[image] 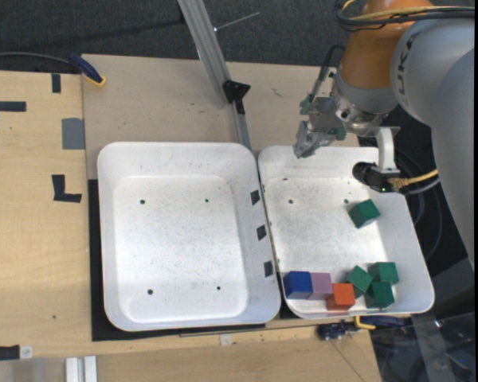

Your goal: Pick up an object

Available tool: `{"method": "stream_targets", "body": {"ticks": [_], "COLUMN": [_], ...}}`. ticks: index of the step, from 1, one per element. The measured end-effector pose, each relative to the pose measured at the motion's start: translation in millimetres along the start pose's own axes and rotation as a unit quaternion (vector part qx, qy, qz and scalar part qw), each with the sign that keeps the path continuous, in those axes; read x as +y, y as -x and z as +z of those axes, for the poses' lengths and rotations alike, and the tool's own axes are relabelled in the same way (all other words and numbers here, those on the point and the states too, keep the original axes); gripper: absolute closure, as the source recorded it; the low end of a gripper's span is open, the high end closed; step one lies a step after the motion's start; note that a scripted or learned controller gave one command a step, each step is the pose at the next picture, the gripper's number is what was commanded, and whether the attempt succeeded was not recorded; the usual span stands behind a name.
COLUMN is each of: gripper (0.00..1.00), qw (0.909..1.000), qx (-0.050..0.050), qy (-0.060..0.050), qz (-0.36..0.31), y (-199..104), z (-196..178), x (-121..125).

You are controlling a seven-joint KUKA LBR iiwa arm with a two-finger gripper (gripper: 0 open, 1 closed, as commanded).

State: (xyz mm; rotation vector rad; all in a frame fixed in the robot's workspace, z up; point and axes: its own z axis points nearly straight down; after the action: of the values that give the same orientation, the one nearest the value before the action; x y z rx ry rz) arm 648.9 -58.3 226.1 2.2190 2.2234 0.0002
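1. Camera view, risk: the gripper (309,143) hangs over the far edge of the right bin (319,213), and I cannot tell its state from this angle. Nothing shows between it and the bin floor. The likeliest failure, in my judgement, is a descent that lands on bare floor, since every block lies well away from that edge.
2. A second risk: the blocks along the near edge are packed together, so a grasp there could jam on a neighbour or push two at once against the wall.
3. Right bin contents: a lone green block (363,212) near the right edge, the easiest target; along the near edge a blue block (298,283), a purple block (321,283), an orange block (342,295) and a cluster of green blocks (374,282).
4. The left bin (175,229) shows bare white floor with a few dark dots.
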Motion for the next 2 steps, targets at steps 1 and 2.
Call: {"method": "stream_targets", "body": {"ticks": [1, 2], "gripper": [1.00, 1.00], "qw": [1.0000, 1.0000], "qx": [0.001, 0.000], "qy": [-0.001, -0.002], "qz": [-0.002, -0.001], "y": [-50, -91], "z": [-9, 1], "x": [-20, -44]}}
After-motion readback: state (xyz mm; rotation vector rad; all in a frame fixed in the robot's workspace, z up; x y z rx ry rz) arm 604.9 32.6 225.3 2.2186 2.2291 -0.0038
